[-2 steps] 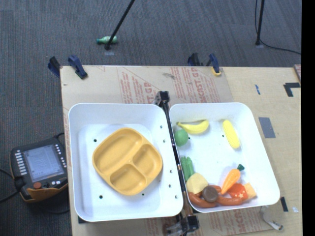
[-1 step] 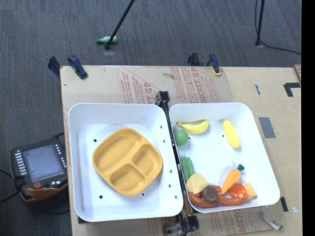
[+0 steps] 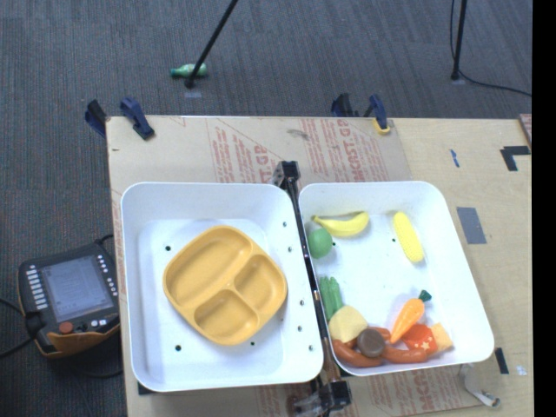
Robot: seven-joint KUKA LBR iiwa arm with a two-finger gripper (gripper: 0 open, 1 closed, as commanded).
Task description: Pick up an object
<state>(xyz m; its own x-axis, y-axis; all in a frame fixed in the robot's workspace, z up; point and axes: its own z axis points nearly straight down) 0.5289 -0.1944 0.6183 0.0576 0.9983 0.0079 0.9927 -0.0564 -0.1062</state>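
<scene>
The right bin (image 3: 434, 200) holds several toy foods. A yellow banana (image 3: 342, 224) lies at its back left, with a green round fruit (image 3: 320, 243) just below it. A yellow corn-like piece (image 3: 408, 236) lies at the back right. Toward the front are a green pod (image 3: 331, 295), a pale yellow lump (image 3: 347, 324), an orange carrot (image 3: 407, 317), a red tomato-like piece (image 3: 419, 339), a brown round piece (image 3: 372, 343) and a red sausage (image 3: 360, 357). The left bin (image 3: 139, 233) holds a yellow divided plate (image 3: 225, 283).
A teach pendant (image 3: 68, 298) sits on the floor left of the bench. Blue clamps (image 3: 136, 115) grip the bench's far edge. A tripod leg (image 3: 217, 29) stands on the carpet behind. Bare cardboard benchtop (image 3: 452, 146) lies behind and right of the bins.
</scene>
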